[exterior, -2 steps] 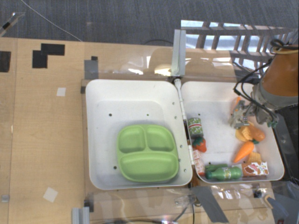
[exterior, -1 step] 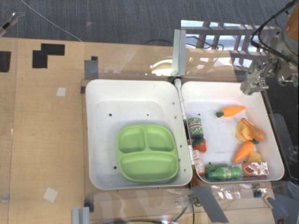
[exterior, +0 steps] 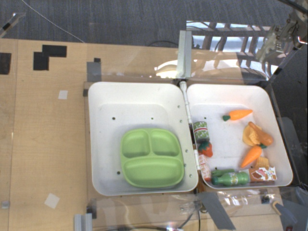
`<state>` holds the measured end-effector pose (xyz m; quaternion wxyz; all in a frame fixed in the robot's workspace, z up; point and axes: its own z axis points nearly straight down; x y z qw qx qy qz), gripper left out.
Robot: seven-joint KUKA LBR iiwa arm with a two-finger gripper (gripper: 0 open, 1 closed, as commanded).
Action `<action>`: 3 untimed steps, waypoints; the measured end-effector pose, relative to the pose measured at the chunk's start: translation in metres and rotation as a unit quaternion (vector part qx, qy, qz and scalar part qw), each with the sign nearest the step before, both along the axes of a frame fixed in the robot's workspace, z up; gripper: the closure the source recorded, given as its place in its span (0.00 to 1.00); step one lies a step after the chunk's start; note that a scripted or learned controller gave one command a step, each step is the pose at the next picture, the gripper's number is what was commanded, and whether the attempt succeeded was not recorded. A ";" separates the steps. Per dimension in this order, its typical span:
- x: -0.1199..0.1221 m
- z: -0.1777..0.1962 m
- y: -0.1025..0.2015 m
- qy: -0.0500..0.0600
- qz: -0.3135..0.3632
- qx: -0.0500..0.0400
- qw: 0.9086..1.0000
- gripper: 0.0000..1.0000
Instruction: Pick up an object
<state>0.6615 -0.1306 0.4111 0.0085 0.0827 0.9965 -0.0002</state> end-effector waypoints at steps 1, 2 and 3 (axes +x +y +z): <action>-0.087 -0.141 0.027 0.008 -0.004 0.002 1.000 1.00; -0.044 -0.053 0.039 0.001 -0.080 0.002 0.997 1.00; -0.042 -0.041 0.040 -0.003 -0.078 0.001 0.997 1.00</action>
